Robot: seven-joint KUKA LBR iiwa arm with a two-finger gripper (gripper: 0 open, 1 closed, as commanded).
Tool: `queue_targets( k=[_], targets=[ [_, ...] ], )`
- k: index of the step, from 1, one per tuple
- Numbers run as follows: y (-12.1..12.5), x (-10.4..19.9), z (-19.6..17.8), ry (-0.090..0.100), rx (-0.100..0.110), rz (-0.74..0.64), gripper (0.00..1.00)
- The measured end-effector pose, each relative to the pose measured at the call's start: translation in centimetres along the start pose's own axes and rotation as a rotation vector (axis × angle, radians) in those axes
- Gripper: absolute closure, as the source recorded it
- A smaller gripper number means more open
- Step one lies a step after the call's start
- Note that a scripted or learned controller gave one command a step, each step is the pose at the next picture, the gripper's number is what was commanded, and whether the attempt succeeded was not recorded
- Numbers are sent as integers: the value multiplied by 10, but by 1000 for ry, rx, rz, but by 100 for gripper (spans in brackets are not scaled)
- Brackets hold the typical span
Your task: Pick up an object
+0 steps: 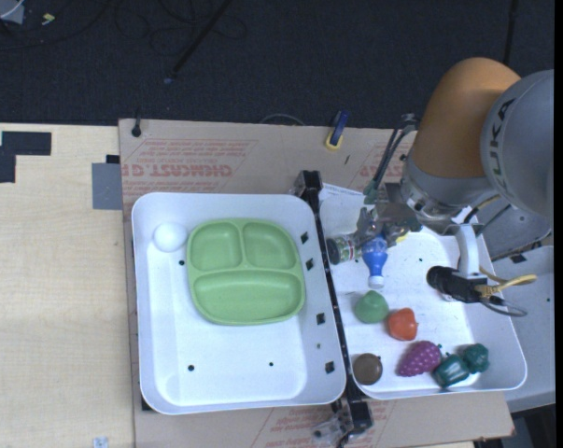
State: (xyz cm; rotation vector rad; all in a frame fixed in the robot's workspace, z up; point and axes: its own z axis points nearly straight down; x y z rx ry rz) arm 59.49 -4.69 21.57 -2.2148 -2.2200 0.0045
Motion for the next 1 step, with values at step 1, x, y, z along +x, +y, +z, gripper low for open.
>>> queue_targets(
  k=[1],
  targets=[
    [-17, 43, 3, 0, 0, 0, 100]
  ],
)
